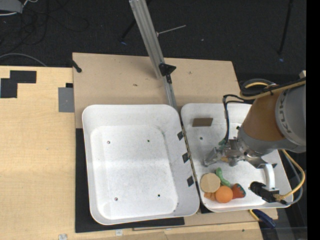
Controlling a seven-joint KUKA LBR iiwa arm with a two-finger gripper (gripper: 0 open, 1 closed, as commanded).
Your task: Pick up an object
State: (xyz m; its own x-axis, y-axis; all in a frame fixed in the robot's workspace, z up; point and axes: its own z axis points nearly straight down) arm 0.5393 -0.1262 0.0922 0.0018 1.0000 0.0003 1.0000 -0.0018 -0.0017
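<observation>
My gripper [214, 157] hangs low over the middle of the right bin [192, 149], reaching in from the right under the grey and orange arm. Just in front of it, in the bin's near corner, lies a cluster of small things: a tan round piece [210, 183], an orange ball [224, 194], a red piece [238, 191] and a green stalk [221, 176]. A flat brown block [202, 122] lies apart from them at the back of the same bin. I see nothing held in the gripper.
The left bin [131, 161] is a wide white tray, joined to the right one by black clips along the shared wall [184, 149]. A slanted metal rail [150, 39] rises behind the bins.
</observation>
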